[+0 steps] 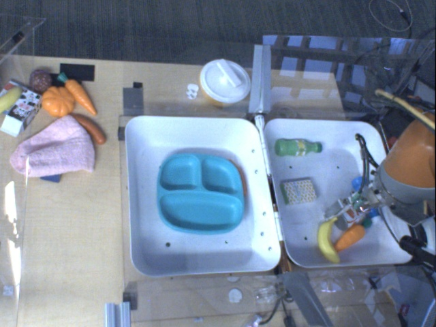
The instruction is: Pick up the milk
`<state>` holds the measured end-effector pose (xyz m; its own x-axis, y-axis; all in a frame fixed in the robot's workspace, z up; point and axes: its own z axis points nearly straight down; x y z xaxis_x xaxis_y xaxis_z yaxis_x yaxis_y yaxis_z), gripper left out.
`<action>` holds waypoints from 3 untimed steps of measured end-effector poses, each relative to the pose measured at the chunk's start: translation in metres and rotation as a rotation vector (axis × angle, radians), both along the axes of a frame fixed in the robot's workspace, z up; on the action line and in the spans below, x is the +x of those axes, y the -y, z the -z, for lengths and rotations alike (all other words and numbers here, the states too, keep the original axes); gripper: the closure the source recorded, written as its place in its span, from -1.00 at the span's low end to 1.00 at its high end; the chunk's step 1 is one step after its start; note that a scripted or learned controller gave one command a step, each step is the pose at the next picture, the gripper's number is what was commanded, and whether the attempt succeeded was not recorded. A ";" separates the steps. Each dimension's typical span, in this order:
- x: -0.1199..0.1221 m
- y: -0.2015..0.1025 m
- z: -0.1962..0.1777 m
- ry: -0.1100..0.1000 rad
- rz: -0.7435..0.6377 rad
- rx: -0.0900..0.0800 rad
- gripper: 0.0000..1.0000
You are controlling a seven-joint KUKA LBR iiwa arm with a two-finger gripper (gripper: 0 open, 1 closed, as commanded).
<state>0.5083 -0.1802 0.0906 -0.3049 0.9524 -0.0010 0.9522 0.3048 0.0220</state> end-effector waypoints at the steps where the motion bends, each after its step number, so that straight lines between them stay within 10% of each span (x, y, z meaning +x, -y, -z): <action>1: 0.002 -0.001 -0.009 0.003 -0.003 -0.001 1.00; 2: 0.020 -0.066 -0.111 -0.020 0.179 -0.004 1.00; 3: 0.072 -0.141 -0.096 -0.023 0.372 -0.002 1.00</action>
<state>0.5805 -0.0392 0.1864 0.0618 0.9981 -0.0004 0.9981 -0.0618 -0.0009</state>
